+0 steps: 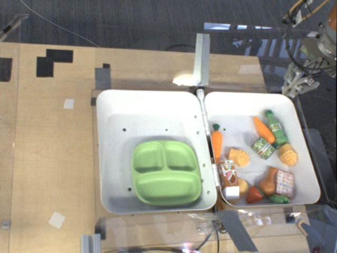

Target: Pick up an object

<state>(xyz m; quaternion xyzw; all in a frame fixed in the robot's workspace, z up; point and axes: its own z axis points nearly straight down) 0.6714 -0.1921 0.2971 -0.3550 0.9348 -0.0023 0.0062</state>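
Observation:
The right bin (247, 103) holds several toy foods. A carrot (216, 141) lies by the divider. Further right are a second carrot (262, 129), a green bottle (276, 126), a green box (263, 147) and a yellow corn piece (287, 154). Near the front are a yellow waffle piece (238, 157), a small carton (227, 173), a red fruit (255, 194), a brown drumstick (269, 179) and a pink box (284, 182). My gripper (299, 85) hangs above the bin's far right corner, open, with nothing between its fingers.
The left bin (116, 120) holds a green divided plate (166, 172) in its front half. A metal post (202, 59) stands behind the divider between the bins. Wooden bench top stretches to the left.

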